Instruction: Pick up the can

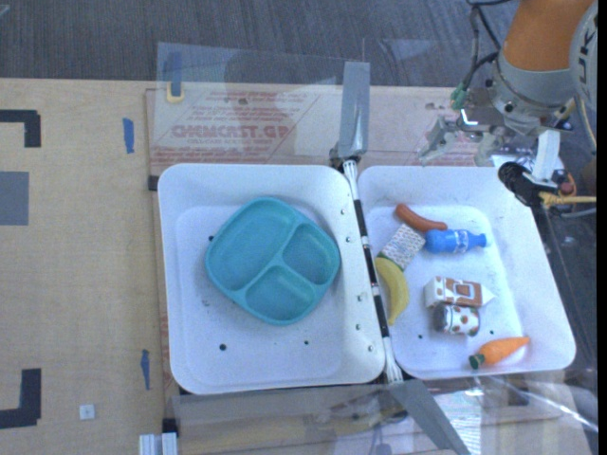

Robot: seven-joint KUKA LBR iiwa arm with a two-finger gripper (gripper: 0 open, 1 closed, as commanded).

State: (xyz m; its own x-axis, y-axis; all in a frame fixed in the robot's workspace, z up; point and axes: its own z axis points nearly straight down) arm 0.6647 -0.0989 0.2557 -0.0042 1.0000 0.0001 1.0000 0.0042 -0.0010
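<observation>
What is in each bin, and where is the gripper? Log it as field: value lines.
left bin: teal divided plate
right bin: sausage, blue bottle, silver packet, banana, can, carrot
can position: near middle of right bin, right of the banana, apart from the gripper
gripper: over the right bin's far rim, nothing seen in it

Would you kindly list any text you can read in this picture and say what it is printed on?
Faint red lettering on the clear sheet behind the bins: too blurred to read with certainty.
Label on the blue bottle: too small to read.
Print on the small carton: too small to read.
</observation>
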